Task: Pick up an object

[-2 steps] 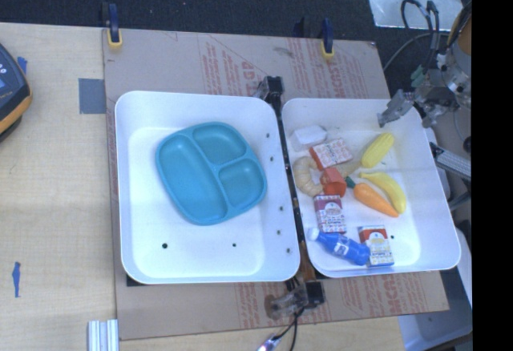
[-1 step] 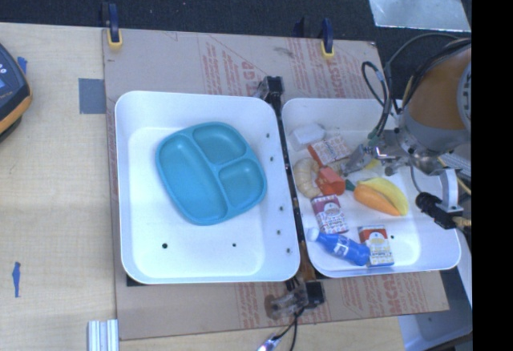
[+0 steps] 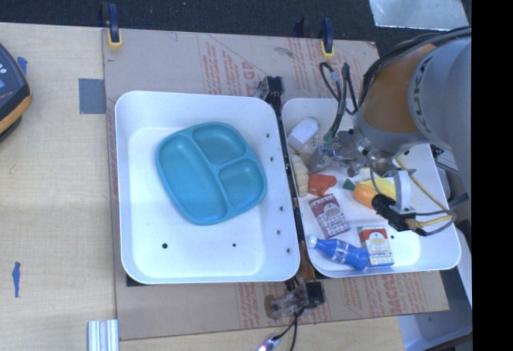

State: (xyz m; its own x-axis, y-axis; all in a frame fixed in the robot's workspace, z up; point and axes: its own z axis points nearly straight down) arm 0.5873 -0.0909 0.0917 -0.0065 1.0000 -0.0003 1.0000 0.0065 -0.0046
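While the grey arm (image 3: 417, 101) reaches in from the right and hangs over the right bin (image 3: 437, 257), its wrist hides the gripper, so I cannot tell its state. Left bin (image 3: 132, 181) carries only a blue divided plate (image 3: 210, 171). Candidates cluster right of centre: red card packet (image 3: 329, 215), blue bottle (image 3: 341, 252), small red box (image 3: 376, 245), orange piece (image 3: 322, 183).

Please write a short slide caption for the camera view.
KUKA arm reaching into cluttered right bin; blue divided plate in left bin.

My wooden bench (image 3: 56, 205), brown cardboard sheet (image 3: 200, 61) clamped flat on it, two white bins (image 3: 128, 181) side by side on the cardboard, yellow-edged device (image 3: 12, 93) at the bench's left edge
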